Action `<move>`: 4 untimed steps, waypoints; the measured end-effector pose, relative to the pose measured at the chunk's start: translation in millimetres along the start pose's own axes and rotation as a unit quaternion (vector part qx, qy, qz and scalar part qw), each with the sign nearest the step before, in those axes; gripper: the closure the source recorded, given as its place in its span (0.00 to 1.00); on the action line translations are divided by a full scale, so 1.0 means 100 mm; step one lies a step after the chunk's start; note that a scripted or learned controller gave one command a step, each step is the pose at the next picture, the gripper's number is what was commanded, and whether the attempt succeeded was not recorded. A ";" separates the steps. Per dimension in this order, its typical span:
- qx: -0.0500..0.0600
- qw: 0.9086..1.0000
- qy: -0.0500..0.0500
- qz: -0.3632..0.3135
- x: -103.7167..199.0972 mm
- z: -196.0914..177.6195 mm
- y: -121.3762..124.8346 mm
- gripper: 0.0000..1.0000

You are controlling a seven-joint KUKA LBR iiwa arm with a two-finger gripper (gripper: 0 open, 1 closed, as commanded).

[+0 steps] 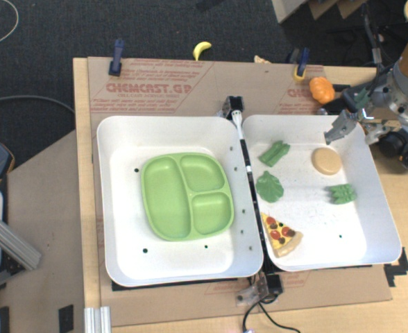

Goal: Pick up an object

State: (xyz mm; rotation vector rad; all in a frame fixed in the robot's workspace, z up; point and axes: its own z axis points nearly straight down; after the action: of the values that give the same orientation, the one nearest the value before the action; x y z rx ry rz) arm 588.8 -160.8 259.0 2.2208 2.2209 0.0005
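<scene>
The gripper (pixel 343 123) hangs over the far right corner of the right bin (pixel 370 252), and at this slant its fingers blur into the wrist hardware, so whether they are spread or closed I cannot tell; nothing is visibly caught between them. Taking the tan round cookie (pixel 327 161) as the landmark, the gripper sits just beyond it and slightly to its right, which suggests the cookie is the likeliest target (a judgement only). Left of the cookie lies a green leafy piece (pixel 274 152), below and left of it a second green piece (pixel 269 186), and below and right a third (pixel 341 194); the pizza slice (pixel 282 234) rests well below, near the bin's front left corner. All lie loose and apart, leaving room for a descent. Far left of the cookie, the left bin (pixel 114 200) holds a green divided plate (pixel 187 196).
</scene>
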 end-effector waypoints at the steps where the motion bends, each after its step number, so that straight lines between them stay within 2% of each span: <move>1: -0.003 1.000 0.000 -0.003 0.76 -1.10 -0.56 0.00; 2: -0.010 1.000 0.001 -0.005 1.64 -2.86 -0.63 0.00; 3: -0.003 1.000 0.000 -0.001 1.60 -2.88 -0.63 1.00; 4: 0.007 1.000 0.000 0.003 1.13 -1.38 -0.55 1.00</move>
State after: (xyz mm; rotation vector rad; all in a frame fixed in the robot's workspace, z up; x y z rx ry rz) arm 533.4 -47.8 396.6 2.2337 2.2211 -0.0146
